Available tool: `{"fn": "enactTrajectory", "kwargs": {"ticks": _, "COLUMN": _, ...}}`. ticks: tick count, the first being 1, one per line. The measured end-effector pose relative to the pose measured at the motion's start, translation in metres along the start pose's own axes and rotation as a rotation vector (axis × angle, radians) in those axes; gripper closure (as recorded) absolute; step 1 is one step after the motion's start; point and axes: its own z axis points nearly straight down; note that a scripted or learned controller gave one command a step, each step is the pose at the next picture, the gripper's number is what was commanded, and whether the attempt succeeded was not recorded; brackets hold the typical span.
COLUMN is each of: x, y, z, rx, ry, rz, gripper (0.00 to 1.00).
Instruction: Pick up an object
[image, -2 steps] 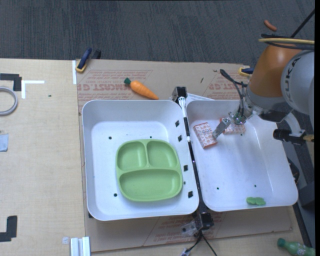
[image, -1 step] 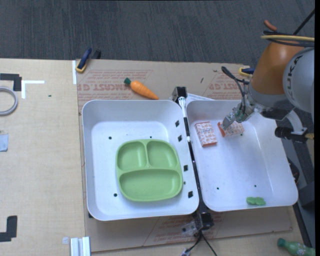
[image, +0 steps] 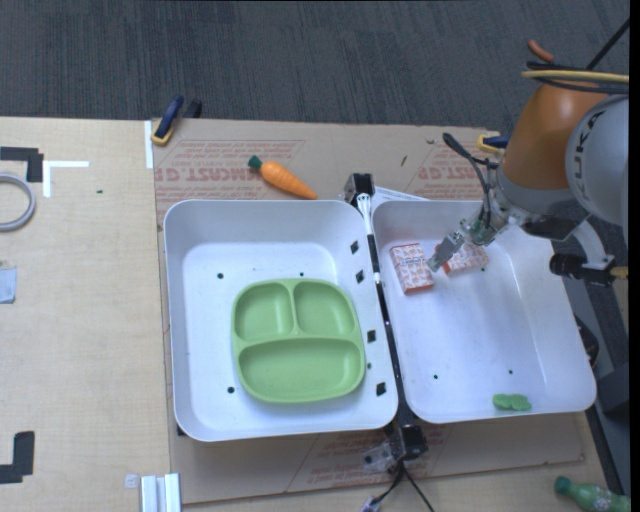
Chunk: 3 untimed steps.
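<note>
1. Arm (image: 565, 140) enters from the right, orange band above the wrist; it reaches down into the far part of the right bin (image: 545, 385).
2. Claw (image: 447, 255) sits low over the far-left area of the right bin. Whether its jaws are open or closed cannot be told: too small and dark against the bin floor.
3. Small red-and-white packet (image: 410, 267) lies flat on the floor of the right bin, just left of the claw, near the wall shared with the left bin. A second reddish piece (image: 468, 260) lies just right of the claw; contact with either cannot be judged.
4. Small green item (image: 512, 402) lies at the near edge of the right bin, well apart from the claw.
5. Left bin (image: 200, 330) holds a green divided plate (image: 297, 340), three compartments, lying flat in the middle.
6. Toy carrot (image: 282, 177) lies on the bench (image: 80, 350) beyond the left bin's far rim, green end to the left.
7. Blue-and-yellow clamp (image: 168, 118) at the bench's far edge, left of the carrot.
</note>
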Motion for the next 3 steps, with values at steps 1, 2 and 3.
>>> {"fn": "enactTrajectory", "kwargs": {"ticks": 1, "x": 0.036, "y": 0.002, "z": 0.010, "rx": 0.001, "ry": 0.004, "rz": -0.214, "gripper": 0.00}}
{"fn": "enactTrajectory", "kwargs": {"ticks": 2, "x": 0.134, "y": 0.082, "z": -0.084, "rx": 0.010, "ry": 0.016, "rz": -0.069, "gripper": 0.00}}
{"fn": "enactTrajectory", "kwargs": {"ticks": 3, "x": 0.126, "y": 0.035, "z": -0.092, "rx": 0.009, "ry": 0.017, "rz": -0.245, "gripper": 0.00}}
